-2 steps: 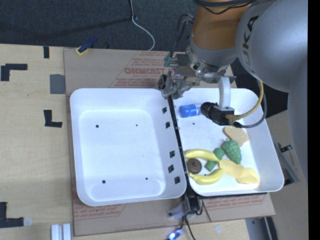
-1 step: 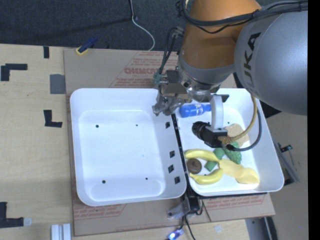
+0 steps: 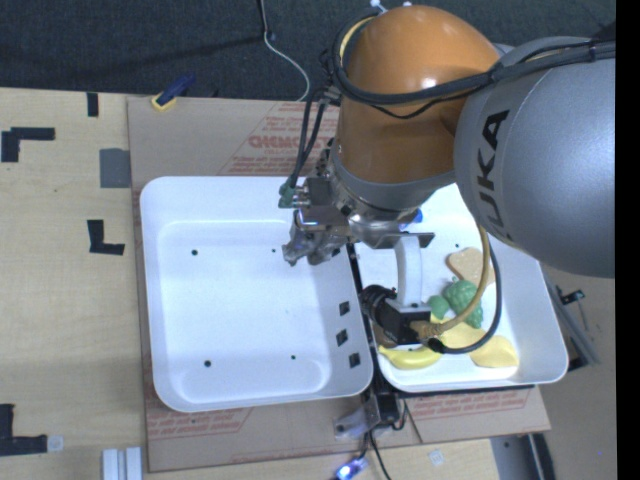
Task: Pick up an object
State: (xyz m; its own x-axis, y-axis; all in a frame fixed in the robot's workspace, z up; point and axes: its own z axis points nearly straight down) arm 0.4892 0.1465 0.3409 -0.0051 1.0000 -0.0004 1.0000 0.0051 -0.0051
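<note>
My gripper (image 3: 305,240) hangs below the orange wrist band, over the right side of the left white bin (image 3: 170,298), close to the wall it shares with the right bin (image 3: 545,363). Nothing shows beneath it except the bin floor. In the right bin lie a green lumpy toy (image 3: 461,299), a tan flat piece (image 3: 466,262), a yellow banana (image 3: 413,359) and a yellow wedge (image 3: 496,352). They sit to the right of and nearer the front than the gripper. The arm hides much of the right bin.
Both bins rest on a cardboard sheet (image 3: 200,138) on the wooden bench. A small blue bit (image 3: 416,215) peeks out under the wrist in the right bin. A blue and yellow object (image 3: 172,91) lies on the bench at the back left.
</note>
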